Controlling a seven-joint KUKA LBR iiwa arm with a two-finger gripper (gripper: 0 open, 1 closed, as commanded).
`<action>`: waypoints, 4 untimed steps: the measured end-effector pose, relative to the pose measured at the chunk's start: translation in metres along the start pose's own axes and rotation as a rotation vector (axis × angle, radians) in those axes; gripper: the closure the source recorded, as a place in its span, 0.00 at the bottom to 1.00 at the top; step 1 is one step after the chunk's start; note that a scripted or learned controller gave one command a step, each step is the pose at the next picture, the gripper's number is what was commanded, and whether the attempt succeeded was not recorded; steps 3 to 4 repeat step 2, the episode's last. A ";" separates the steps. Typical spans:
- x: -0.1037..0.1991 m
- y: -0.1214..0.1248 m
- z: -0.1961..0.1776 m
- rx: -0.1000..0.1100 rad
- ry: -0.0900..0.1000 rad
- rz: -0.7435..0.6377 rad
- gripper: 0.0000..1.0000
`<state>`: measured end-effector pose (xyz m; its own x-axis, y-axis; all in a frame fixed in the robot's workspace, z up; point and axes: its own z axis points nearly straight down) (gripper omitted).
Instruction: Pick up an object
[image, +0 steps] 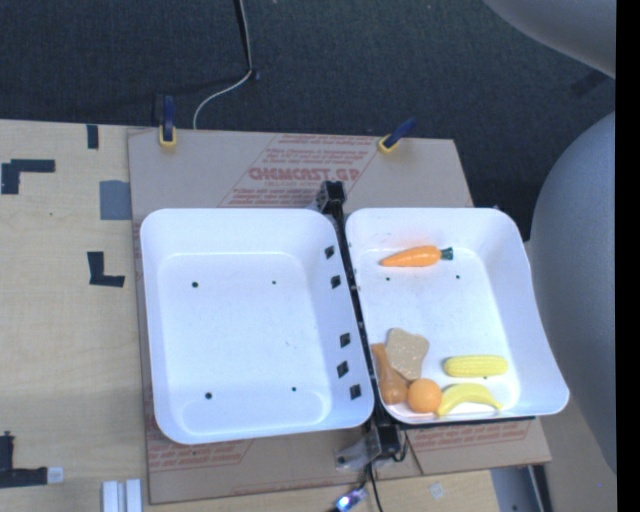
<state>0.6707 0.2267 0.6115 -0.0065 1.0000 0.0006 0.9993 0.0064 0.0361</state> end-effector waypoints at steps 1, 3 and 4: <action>0.001 0.002 -0.010 -0.018 0.004 0.000 1.00; 0.002 0.004 -0.019 -0.039 0.009 0.000 1.00; 0.002 0.004 -0.019 -0.039 0.009 0.000 1.00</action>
